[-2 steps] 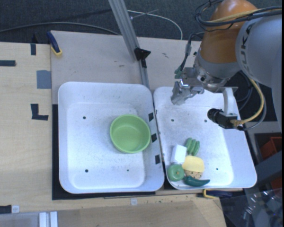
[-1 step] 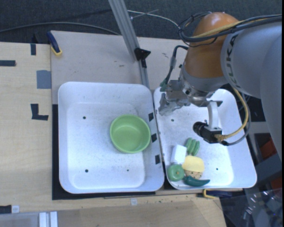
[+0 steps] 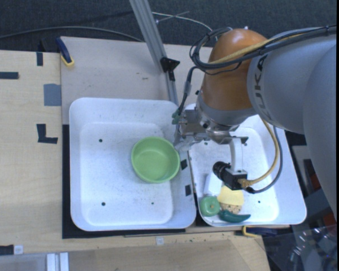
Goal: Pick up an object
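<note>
A light green bowl (image 3: 155,160) stands upright in the left bin (image 3: 96,191), close to that bin's right wall. My gripper (image 3: 182,141) hangs under the orange-banded wrist, over the divide between the two bins and just beside the bowl's upper right rim. The wrist hides much of the right bin (image 3: 288,208). At that bin's front left corner lie a green round object (image 3: 209,206), a yellow block (image 3: 231,197), a dark green pepper-like piece (image 3: 235,217) and a white piece (image 3: 214,183), all packed close together.
A slanted metal pole (image 3: 150,33) rises behind the bins, ending near the left bin's back right corner. Cables loop around the wrist. A wooden bench top (image 3: 22,168) lies to the left of the bins.
</note>
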Robot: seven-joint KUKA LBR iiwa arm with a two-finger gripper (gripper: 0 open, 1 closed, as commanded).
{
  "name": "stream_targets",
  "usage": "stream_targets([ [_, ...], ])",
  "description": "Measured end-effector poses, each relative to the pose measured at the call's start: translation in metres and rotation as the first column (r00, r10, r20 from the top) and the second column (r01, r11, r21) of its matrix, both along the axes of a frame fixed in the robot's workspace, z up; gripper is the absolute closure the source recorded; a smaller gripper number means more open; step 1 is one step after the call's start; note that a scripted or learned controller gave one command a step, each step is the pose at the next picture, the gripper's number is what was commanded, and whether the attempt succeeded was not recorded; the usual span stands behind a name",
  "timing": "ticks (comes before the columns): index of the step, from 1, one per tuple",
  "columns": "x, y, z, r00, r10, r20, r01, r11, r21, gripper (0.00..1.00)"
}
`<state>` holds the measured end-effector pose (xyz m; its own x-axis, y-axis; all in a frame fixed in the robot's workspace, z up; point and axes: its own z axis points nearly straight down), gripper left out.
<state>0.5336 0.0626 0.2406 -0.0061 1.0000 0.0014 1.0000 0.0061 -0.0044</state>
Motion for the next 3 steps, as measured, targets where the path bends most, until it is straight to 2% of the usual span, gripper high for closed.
stream_targets([
  [1, -0.0409, 0.0371, -0.0144, 1.000, -0.001, -0.003, 0.001, 1.000, -0.001, 1.00],
  [2, -0.0332, 0.0321, -0.0121, 1.000, -0.003, 0.001, 0.003, 1.000, -0.002, 1.00],
  [3, -0.0334, 0.0320, -0.0121, 1.000, -0.004, 0.001, 0.004, 1.000, -0.001, 0.00],
])
